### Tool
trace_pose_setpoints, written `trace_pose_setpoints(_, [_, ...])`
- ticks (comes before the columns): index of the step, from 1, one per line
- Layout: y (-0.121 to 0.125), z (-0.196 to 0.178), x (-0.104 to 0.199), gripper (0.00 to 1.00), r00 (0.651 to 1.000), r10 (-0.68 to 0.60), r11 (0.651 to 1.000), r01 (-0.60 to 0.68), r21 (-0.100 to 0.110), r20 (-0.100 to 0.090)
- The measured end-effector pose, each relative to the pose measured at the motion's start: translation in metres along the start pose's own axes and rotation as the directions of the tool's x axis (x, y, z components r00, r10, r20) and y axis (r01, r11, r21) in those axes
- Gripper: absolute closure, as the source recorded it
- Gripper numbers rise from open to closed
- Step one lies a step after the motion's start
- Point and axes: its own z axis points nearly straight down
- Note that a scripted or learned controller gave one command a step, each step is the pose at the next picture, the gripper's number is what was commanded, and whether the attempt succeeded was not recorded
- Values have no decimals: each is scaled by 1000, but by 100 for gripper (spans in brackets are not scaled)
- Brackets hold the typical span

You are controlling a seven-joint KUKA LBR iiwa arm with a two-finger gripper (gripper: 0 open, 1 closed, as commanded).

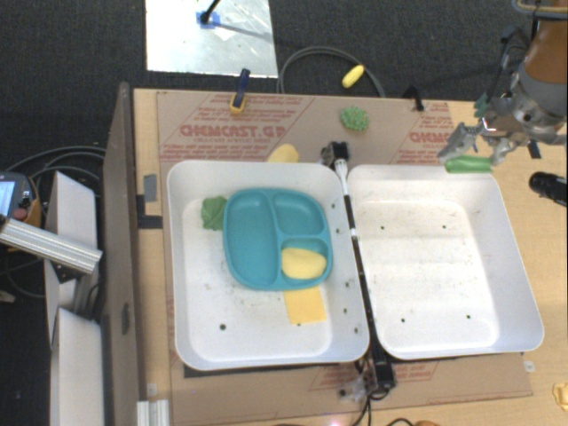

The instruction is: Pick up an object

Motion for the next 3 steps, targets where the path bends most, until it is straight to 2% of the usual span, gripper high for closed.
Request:
trace_pose_setpoints(1, [-63, 79, 26, 0, 1000, 2, 1000, -2, 12, -4])
trace_pose_setpoints(2, [-31, 186, -9, 0, 1000, 2, 1000, -2, 4, 0])
trace_pose_setpoints(3, [-29, 169, -8, 100, 1000, 0, 1000, 0, -3, 0])
